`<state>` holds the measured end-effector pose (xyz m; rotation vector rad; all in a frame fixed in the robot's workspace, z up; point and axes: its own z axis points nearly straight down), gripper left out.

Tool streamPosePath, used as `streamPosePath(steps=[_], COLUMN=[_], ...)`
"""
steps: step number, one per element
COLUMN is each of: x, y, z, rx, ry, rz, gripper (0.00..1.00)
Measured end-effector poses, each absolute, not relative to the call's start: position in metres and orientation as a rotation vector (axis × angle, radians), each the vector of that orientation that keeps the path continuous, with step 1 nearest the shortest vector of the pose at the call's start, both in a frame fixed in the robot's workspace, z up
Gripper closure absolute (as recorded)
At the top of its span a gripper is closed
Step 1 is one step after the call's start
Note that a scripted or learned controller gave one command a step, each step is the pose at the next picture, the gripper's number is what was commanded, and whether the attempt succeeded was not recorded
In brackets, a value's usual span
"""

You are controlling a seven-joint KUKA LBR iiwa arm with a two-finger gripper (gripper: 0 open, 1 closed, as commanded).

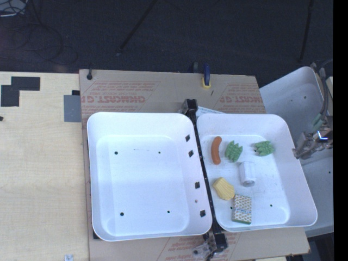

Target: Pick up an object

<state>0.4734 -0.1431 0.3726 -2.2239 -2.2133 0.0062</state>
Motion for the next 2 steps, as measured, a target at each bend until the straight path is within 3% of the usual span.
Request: streamPosePath(steps=[1, 2], x=[0.477, 0.474], y=[-0.038, -0.100], z=[0.530, 0.335], rx=[-2.216, -2.218], ry=[-2.242, -2.206], rz=[-0.020, 0.020], gripper=[1.00, 1.00])
